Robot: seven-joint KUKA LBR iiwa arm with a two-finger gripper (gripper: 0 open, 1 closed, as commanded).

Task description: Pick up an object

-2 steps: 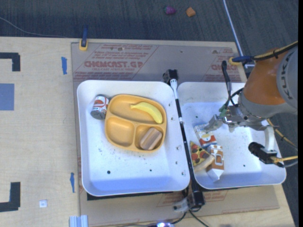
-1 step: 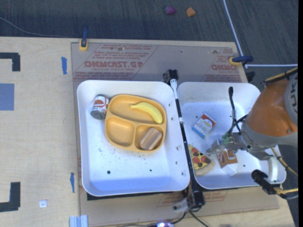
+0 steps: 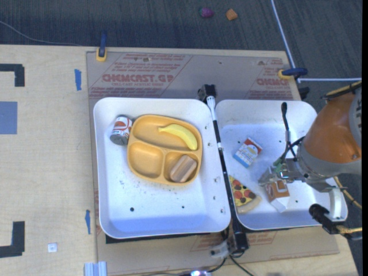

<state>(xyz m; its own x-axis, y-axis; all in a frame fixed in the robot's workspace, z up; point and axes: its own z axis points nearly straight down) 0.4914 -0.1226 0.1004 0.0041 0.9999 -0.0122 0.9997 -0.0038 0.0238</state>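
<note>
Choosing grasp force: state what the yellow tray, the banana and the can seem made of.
Yellow tray: likely moulded plastic, smooth with a slight sheen, three moulded compartments.
Banana: probably a plastic toy, evenly yellow and glossy; real fruit not excluded.
Can: seemingly metal, printed label, pale shiny end.

Grey arm (image 3: 336,137) reaching from right, claw (image 3: 277,180) lowered

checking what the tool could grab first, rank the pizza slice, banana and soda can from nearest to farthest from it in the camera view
Measured from the tool, in the right bin:
1. Pizza slice: same bin, by its left wall, just left of the tool.
2. Banana: left bin, in the yellow tray's top compartment.
3. Soda can: left bin, beyond the tray's left edge.
</note>
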